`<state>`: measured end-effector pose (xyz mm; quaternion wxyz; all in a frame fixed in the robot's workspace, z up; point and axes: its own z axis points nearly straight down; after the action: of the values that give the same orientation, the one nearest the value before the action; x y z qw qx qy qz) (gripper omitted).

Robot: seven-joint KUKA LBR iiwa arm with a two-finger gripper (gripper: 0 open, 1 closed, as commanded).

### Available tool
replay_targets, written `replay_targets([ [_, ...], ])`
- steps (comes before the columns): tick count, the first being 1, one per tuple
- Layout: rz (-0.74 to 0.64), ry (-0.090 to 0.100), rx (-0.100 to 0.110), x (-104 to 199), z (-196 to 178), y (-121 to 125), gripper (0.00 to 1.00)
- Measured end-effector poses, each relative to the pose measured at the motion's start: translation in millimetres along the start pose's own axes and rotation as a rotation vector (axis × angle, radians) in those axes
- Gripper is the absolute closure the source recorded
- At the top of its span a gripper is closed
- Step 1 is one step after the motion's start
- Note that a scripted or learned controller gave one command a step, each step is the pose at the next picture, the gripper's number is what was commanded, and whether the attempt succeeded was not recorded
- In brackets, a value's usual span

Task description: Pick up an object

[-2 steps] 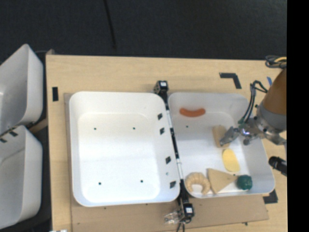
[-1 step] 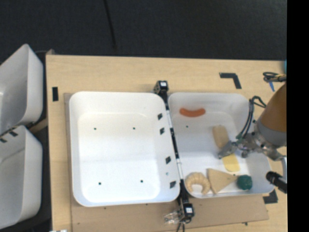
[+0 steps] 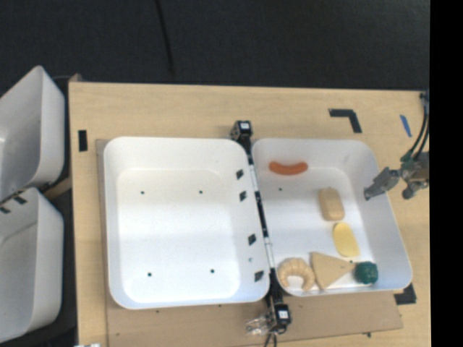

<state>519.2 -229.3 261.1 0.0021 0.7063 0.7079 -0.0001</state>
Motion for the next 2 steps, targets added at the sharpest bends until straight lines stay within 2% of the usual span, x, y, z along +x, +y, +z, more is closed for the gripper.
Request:
replay_targets([
  [1,-0.002,0.000,0.000,1,90,27,0.00],
  [2,0.003,0.003,0.004,1,157,-19,0.00],
])
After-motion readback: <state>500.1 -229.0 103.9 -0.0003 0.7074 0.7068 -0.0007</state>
